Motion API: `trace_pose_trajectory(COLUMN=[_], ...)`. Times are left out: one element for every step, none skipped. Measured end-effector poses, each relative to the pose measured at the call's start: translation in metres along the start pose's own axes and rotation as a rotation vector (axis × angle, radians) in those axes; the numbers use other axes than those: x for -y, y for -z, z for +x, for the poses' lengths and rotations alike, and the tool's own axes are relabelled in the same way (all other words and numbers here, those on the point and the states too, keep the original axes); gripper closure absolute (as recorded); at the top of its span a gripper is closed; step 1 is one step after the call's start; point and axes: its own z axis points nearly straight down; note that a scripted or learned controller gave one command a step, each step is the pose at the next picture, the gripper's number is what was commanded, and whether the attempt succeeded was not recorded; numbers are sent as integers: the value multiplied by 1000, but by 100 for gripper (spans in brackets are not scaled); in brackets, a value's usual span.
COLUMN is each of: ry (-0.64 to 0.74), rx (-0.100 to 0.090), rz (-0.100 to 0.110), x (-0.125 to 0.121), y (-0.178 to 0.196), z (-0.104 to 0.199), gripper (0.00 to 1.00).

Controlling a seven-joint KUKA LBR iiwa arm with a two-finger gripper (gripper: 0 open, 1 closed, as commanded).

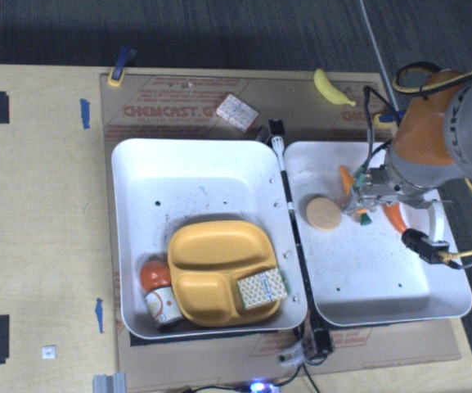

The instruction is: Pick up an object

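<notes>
1. One tan round disc (324, 214) lies flat on the floor of the right bin (383, 297), toward that bin's left side and near its upper half.
2. Just right of the disc, the gripper (363, 203) hangs low over the bin floor; whether it is released, clenched or grasping anything cannot be told, as the wrist covers it from above.
3. A small green piece (366, 217) shows at the gripper's lower edge, and a short orange piece (346, 178) lies just up and left of the gripper.
4. Another orange piece, carrot-like (394, 216), sits on the gripper's right, partly under the wrist.
5. The grey arm (465, 129) with its orange band (422, 129) reaches in from the right edge, and black cables run off it across the bin's right rim.
6. The left bin (137, 170) touches the right bin along a shared middle edge.
7. Inside the left bin, a yellow divided tray (215, 264) rests in the lower half, with a small patterned packet (261, 288) lying in its lower right compartment.
8. Left of the tray, a red and white can (159, 291) lies against the bin's lower left corner.
9. Behind the bins, on the brown cardboard sheet (170, 109), sit a small patterned packet (236, 111) and a yellow banana (332, 88).
10. A blue and yellow clamp (121, 65) holds the cardboard's upper left corner to the pale wooden bench (39, 236).
</notes>
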Motion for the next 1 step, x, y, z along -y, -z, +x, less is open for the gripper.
trace_pose_trajectory(ry=[2], rx=[-3], rz=[7], x=[61], y=[89], z=[71], gripper=[100])
